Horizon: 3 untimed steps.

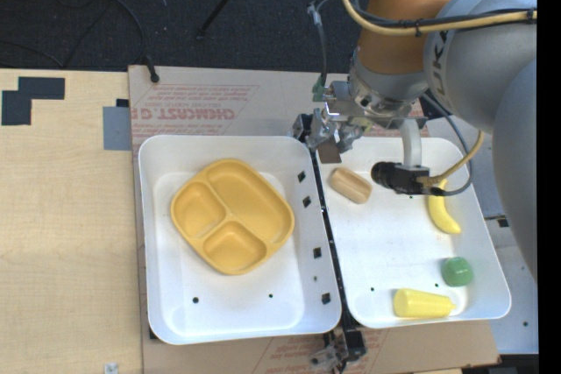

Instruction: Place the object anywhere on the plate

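A yellow plate (231,215) with three compartments lies in the left bin (175,311), and nothing sits on it. My gripper (328,144) hangs over the far left corner of the right bin (386,276), close to the divider between the bins. Just below and to its right a tan bread-like block (350,185) lies on the bin floor, apart from the gripper. I see nothing held in the gripper.
The right bin also holds a yellow banana (443,215) at the right, a green ball (457,271) and a yellow wedge (422,303) near the front. A black cylinder (399,177) on the arm hangs over the bin's middle.
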Available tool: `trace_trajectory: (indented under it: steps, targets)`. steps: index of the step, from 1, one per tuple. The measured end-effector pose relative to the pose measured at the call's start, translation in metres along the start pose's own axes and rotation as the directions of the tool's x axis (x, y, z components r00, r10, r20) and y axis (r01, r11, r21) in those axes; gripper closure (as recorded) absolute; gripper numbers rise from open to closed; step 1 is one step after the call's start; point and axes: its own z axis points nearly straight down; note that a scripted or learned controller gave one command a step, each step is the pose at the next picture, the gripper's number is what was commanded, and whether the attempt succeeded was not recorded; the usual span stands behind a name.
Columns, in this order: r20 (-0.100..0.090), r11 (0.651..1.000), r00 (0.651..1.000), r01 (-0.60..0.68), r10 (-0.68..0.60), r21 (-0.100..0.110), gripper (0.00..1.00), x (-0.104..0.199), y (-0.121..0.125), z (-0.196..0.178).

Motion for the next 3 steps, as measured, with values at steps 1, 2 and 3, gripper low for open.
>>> trace_trajectory:
  steps: [1, 2, 3]
  targets:
    - [0.0, 1.0, 1.0, 0.0, 0.0, 0.003, 1.0, 0.055, -0.002, 0.008]
    - [0.0, 1.0, 1.0, 0.0, 0.0, 0.0, 1.0, 0.106, 0.006, 0.012]
    - [0.001, 1.0, 1.0, -0.002, 0.002, 0.001, 0.0, 0.104, 0.005, 0.012]
